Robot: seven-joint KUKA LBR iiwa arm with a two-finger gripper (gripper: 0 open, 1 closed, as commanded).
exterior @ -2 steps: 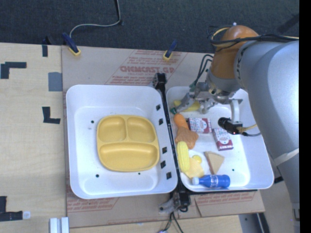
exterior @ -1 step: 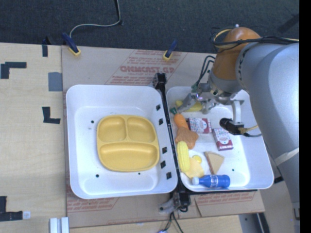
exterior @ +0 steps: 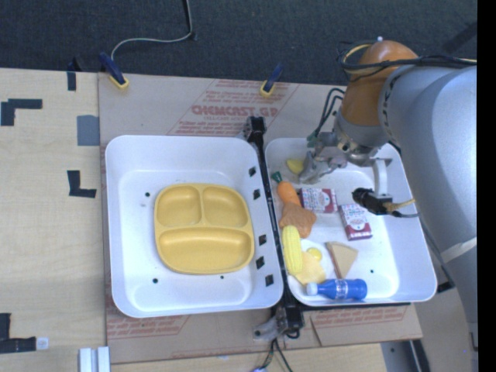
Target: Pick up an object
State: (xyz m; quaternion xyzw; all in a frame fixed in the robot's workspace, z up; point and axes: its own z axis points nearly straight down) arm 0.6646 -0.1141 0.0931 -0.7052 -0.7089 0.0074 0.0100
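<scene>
Grey-armed gripper (exterior: pixel 314 170), finger state impossible to tell, poised low over right bin (exterior: pixel 411 273) near yellow piece (exterior: pixel 294 165) and orange carrot (exterior: pixel 287 193), presumably placed for a nearby pick.

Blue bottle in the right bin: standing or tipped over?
Tipped over. The blue bottle lies on its side along the right bin's near wall, white cap pointing left.

one fixed camera above the bench (exterior: pixel 46 208) — looking down aslant on both bins (exterior: pixel 124 231).
</scene>
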